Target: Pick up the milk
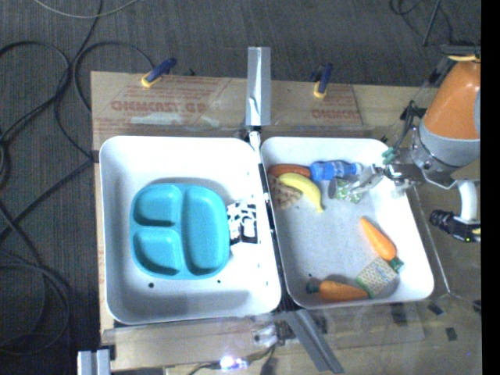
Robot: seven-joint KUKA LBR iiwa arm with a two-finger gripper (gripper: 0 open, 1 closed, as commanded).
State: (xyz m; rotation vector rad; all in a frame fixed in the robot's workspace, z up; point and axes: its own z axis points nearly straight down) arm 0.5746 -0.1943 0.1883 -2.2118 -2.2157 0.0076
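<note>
The milk (243,221) is a small white carton with black patches. It lies in the left bin (117,209), against that bin's right wall and touching the right edge of a blue divided plate (180,229). My gripper (354,187) is in the right bin (414,264), low near its back, just below and right of a blue bottle (333,169). It is far to the right of the milk, across the wall between the bins. The grey arm with its orange band (455,104) comes in from the right.
The right bin also holds a banana (305,189), a reddish sausage (287,170), two carrots (378,238) (341,290) and a small tan packet (376,276). Blue and yellow clamps (158,72) sit at the cardboard's back edge.
</note>
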